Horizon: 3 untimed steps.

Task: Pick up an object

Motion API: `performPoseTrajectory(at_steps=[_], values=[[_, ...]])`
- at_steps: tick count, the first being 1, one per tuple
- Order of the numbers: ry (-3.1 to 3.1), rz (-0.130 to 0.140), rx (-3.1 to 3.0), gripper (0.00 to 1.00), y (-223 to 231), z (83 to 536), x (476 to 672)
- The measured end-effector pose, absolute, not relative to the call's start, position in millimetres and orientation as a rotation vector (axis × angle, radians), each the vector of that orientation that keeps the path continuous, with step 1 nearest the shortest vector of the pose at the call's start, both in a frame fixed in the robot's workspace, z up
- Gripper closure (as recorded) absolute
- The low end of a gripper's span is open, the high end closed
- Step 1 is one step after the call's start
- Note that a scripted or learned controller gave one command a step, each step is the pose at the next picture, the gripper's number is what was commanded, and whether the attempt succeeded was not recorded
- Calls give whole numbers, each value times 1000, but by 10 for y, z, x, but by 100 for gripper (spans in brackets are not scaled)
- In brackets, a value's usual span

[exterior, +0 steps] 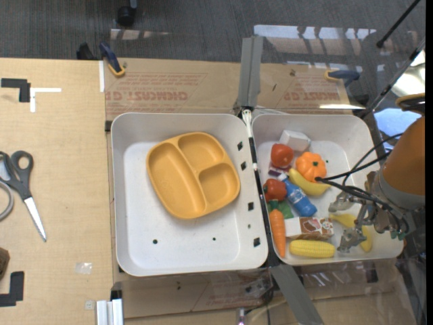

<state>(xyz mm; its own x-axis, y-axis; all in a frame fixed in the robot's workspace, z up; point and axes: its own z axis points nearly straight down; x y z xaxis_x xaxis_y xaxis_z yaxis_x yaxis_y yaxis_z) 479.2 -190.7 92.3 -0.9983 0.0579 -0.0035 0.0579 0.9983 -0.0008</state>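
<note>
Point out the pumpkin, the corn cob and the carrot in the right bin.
pumpkin (pixel 310 166), camera view, middle of its orange body
corn cob (pixel 312 249), camera view, middle of the cob
carrot (pixel 277 230), camera view, mid-length

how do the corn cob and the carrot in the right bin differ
The yellow toy corn cob is stubby and blunt at both ends, while the orange toy carrot is slimmer and tapers toward a point. The corn cob lies crosswise along the near wall of the white right bin; the carrot runs lengthwise beside the bin's left wall. Both lie flat among the other toy foods.
</note>
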Motion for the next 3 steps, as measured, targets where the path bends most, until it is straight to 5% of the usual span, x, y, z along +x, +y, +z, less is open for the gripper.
performPoseTrajectory(at_steps=[1,3], values=[[3134,0,164,0,-1311,924,5471],[3151,0,303,0,-1022,931,6224]])
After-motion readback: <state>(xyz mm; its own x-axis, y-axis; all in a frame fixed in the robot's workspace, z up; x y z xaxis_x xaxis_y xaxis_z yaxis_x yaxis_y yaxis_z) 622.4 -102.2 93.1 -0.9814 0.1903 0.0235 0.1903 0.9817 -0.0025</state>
